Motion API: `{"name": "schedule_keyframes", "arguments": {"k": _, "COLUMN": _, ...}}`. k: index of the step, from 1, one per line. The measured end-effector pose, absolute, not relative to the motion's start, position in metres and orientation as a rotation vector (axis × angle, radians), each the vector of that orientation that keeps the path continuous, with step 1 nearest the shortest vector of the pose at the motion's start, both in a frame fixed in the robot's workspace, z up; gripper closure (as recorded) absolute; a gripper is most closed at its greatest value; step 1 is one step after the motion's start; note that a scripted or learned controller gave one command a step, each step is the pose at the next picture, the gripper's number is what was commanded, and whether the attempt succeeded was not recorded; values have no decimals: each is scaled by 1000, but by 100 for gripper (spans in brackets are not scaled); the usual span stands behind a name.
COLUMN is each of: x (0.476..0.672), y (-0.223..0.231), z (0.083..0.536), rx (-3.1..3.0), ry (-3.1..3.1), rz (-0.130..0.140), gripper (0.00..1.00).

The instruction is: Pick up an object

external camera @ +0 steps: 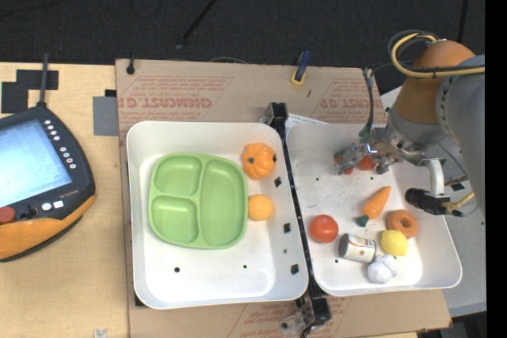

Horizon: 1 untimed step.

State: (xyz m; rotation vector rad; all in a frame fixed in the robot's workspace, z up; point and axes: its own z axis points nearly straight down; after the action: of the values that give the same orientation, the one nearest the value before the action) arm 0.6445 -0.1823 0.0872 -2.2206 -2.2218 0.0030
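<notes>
We read the right bin [444, 269] as the pick stock: nearest lie a white ball [381, 271], a small can [358, 248], a lemon [394, 242], a tomato [323, 228], a doughnut [402, 222] and a carrot [377, 202]. Farther back, the gripper [364, 158] hangs low above a small red object [364, 164]; grip state cannot be told. The carrot lies just nearer than the gripper.

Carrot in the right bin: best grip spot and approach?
Take the carrot across its thicker middle, pincer coming straight down. It lies flat and slanted, narrow across, with bare bin floor on both long sides. The donut sits near its lower end, so stay off it.
</notes>
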Motion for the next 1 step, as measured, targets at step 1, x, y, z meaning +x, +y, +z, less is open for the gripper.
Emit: {"name": "schedule_keyframes", "arguments": {"k": 1, "x": 642, "y": -182, "z": 97, "rx": -2212, "ry": -2213, "rz": 12, "gripper": 100}}
